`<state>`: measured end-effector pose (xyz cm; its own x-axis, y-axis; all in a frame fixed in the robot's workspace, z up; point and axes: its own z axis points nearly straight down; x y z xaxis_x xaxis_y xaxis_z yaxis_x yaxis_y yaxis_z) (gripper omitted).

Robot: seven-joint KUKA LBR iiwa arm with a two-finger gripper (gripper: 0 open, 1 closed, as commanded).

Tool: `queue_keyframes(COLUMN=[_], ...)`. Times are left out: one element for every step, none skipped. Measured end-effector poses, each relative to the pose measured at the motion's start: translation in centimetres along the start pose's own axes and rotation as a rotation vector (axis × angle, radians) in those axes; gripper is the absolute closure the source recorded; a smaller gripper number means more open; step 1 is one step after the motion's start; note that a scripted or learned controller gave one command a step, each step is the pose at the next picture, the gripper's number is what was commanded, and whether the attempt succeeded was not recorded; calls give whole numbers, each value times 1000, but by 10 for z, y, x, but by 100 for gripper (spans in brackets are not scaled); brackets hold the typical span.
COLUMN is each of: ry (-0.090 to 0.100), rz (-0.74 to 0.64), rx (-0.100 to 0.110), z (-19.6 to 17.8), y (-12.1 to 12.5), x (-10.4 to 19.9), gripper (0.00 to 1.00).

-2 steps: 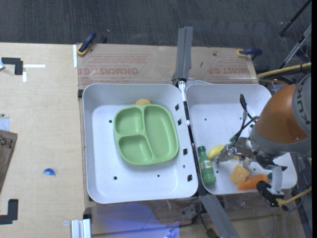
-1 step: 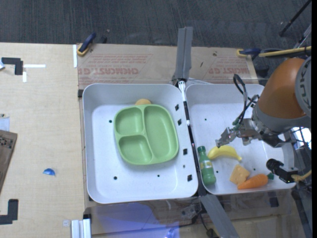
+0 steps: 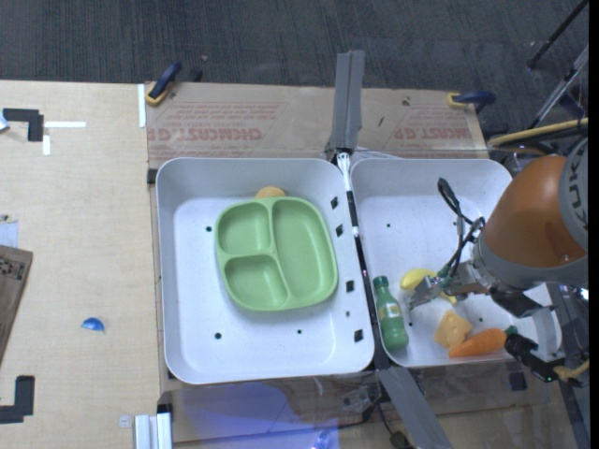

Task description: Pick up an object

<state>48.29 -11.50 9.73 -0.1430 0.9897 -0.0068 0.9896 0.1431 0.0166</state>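
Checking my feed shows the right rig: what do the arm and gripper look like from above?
The arm has a bulbous orange band with grey casing beside it, bearing dark lettering. Below it sits a grey wrist, black cables looping off it. The gripper is small, metallic grey, with thin fingers.

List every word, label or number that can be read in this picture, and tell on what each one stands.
Red print on the cardboard sheet behind the bins, two blocks: mirrored or upside down, too blurred to read with certainty.
White letters on the arm's orange band: cut off at the edge, unreadable.
Label on the green bottle: too small to read.
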Motion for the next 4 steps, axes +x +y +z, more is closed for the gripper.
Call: queue_keyframes(ry=[8,8,8,8], rz=[5,4,8,7], rx=[19,19,21,21], z=[-2,-2,-9,-9], y=[-5,-5,-5,-5], x=[1,1,0,0], gripper=[100,0,100,0])
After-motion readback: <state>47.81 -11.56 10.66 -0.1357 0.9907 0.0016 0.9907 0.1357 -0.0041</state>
